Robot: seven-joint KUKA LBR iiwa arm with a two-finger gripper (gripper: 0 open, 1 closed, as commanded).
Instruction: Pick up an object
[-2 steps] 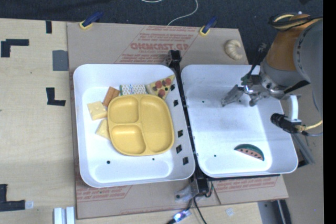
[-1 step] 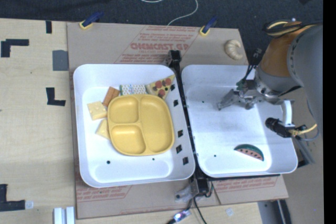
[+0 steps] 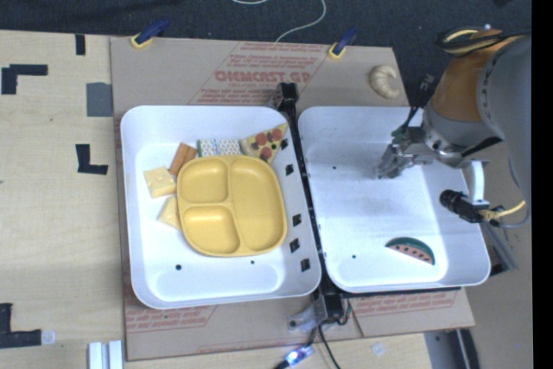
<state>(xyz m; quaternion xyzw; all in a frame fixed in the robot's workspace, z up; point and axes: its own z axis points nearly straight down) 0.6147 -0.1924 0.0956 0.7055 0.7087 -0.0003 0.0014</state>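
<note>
A watermelon slice toy [image 3: 411,251] lies in the near right part of the right bin [image 3: 346,186]. My gripper [image 3: 390,166] hangs over the right bin's upper middle, well up and left of the slice, with nothing seen between its fingers. The left bin [image 3: 138,186] holds a yellow divided plate [image 3: 232,205]. Around the plate's top and left edges lie small food toys: a pizza slice [image 3: 266,140], a brown piece [image 3: 181,157], and pale yellow cheese pieces [image 3: 160,182].
A beige lump [image 3: 386,80] sits on the cardboard beyond the right bin's far edge. The arm's grey body [image 3: 484,99] covers the right bin's far right corner. A black divider [image 3: 298,186] runs between the bins.
</note>
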